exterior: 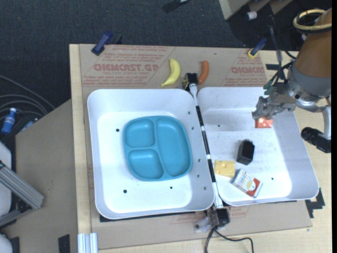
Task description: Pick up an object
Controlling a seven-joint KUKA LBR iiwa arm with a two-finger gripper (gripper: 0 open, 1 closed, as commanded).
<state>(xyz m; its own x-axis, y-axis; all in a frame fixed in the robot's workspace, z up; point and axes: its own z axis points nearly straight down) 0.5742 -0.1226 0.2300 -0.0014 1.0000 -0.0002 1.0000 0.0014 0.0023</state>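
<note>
Two white bins sit side by side on the bench. The left bin (105, 183) holds one blue divided plate (157, 147). The right bin (295, 162) holds four things: one red item (264, 123) near the back, one black block (245, 152) in the middle, one yellow cheese wedge (225, 168) and one small printed packet (247, 183) near the front. Behind the bins lie one banana (171, 73) and one orange carrot (203, 71). The arm comes in from the right, orange band above the wrist, its gripper (267, 109) low over the red item; how wide it stands I cannot tell
</note>
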